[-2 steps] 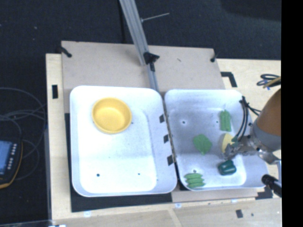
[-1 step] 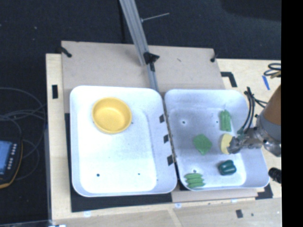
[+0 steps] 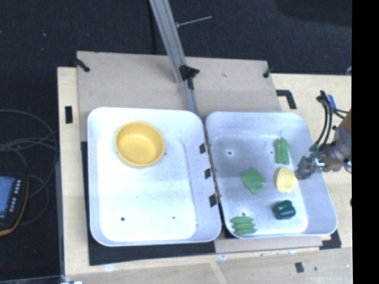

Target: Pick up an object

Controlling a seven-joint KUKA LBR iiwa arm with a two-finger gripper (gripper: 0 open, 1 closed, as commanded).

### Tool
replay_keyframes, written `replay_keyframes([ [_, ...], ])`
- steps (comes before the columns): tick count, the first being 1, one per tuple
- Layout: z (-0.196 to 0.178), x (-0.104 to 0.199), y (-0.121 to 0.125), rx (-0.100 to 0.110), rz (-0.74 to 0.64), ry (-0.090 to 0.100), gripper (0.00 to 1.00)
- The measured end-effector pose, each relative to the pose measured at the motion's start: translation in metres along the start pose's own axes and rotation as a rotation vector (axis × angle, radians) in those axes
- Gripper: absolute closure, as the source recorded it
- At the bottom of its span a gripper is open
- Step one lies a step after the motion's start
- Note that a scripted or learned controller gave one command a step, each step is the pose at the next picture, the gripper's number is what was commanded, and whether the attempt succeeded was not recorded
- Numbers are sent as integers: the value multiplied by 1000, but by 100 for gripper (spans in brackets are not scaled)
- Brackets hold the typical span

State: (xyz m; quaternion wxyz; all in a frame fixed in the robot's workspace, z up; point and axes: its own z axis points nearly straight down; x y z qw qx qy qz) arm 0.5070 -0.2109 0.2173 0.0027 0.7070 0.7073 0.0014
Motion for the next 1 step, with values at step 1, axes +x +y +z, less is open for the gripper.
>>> replay_keyframes([
  [1,-59,7,1,0,0,0,100],
])
